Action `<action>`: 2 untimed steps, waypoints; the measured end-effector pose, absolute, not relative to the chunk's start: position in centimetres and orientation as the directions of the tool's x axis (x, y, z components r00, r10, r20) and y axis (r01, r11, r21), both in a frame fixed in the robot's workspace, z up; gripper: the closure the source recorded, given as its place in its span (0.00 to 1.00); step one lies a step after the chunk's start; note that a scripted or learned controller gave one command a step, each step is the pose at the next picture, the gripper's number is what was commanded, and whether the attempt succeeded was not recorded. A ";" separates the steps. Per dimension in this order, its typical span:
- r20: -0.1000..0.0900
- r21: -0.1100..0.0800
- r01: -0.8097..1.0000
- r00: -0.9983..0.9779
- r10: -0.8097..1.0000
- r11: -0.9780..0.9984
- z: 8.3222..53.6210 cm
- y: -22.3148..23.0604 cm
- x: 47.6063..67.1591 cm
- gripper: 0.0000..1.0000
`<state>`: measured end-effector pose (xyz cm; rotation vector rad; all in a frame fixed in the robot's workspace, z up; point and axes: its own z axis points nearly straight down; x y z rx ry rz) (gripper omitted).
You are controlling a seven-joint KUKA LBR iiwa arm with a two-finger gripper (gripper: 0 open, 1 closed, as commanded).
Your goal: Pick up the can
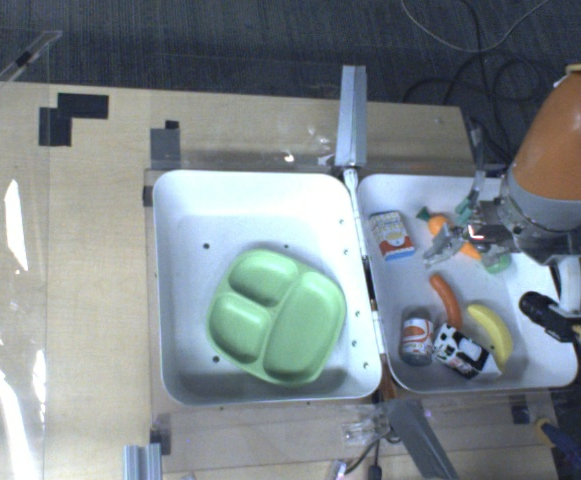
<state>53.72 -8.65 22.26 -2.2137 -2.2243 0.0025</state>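
in the camera view, the can (416, 337) stands in the right bin (560, 373), near that bin's front edge and close to its left wall, with its top tipped slightly toward the camera. it touches or nearly touches a small black-and-white carton (462, 351) on its right, and a red sausage-like piece (444, 295) lies just behind it. a banana (494, 330) lies further right, and a small boxed item (392, 234) sits toward the back left of the same bin. the gripper (462, 236) hangs over the back part of the right bin, above some orange and green toy pieces (470, 243), well apart from the can. whether the gripper is wide or narrow cannot be told here, since the metal parts blur together with the clutter beneath; nothing is visibly between them. the left bin (180, 298) holds a green divided tray (278, 316). as a judgement, the task is not yet under way in any useful sense: the can is unlifted and untouched in the bin, and all of reaching it, closing on it and raising it is left.
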 end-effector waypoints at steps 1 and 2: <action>-0.002 0.008 0.992 0.124 0.992 -0.124 29.0 -16.4 48.9 0.00; -0.001 0.007 0.974 0.228 0.974 -0.228 27.8 -19.0 54.3 0.00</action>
